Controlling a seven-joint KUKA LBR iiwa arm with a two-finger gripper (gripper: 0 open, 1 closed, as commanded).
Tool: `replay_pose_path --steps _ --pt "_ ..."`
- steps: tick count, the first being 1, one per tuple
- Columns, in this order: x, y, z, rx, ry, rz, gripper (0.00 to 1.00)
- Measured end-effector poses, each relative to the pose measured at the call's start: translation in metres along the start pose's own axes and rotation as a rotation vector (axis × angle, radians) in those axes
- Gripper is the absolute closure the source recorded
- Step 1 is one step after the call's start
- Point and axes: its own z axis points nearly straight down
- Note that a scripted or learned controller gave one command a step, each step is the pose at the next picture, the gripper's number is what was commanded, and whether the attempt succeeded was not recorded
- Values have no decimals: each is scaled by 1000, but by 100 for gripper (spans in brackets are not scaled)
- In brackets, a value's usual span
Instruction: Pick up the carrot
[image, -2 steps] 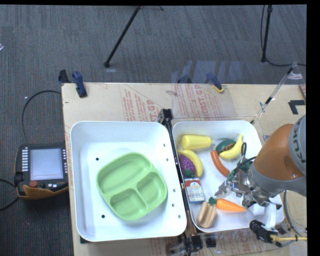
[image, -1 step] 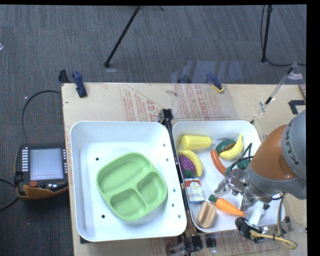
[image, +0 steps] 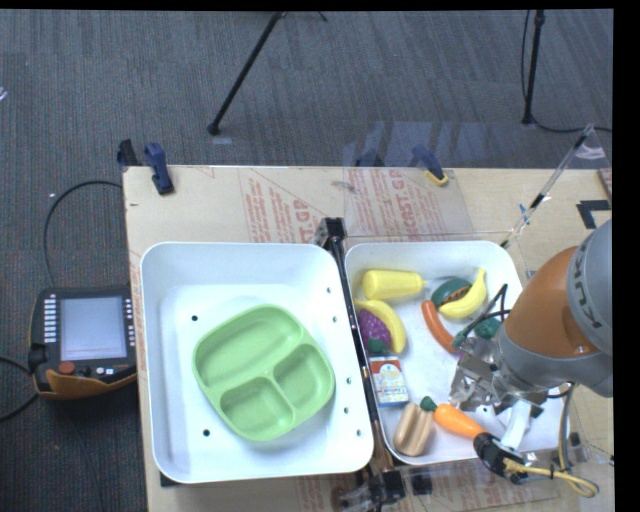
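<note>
Your carrot (image: 457, 420) lies flat in the right bin (image: 505, 252), directly below the end effector (image: 482, 385) and just beside it; you cannot tell the end effector's state. A bun (image: 414, 430) sits left of the carrot, a carton (image: 388, 381) further left. The green tray (image: 263, 372) rests in the left bin (image: 160, 300) on the worktop (image: 240, 205).

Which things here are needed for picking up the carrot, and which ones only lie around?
Needed: carrot; gripper; right bin.

Lying around: green plate; left bin; corn; two bananas; grapes; sausage; bread roll; small carton.
</note>
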Motion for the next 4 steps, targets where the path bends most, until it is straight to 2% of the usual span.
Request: replay_pose_path --steps 1,2,3,4 --pt "0 0 0 0 0 2 0" --pt "15 -7 8 -4 -1 -531 0" --pt "14 -8 -1 0 0 -521 100" --pt "77 -15 -93 -6 0 -262 100"
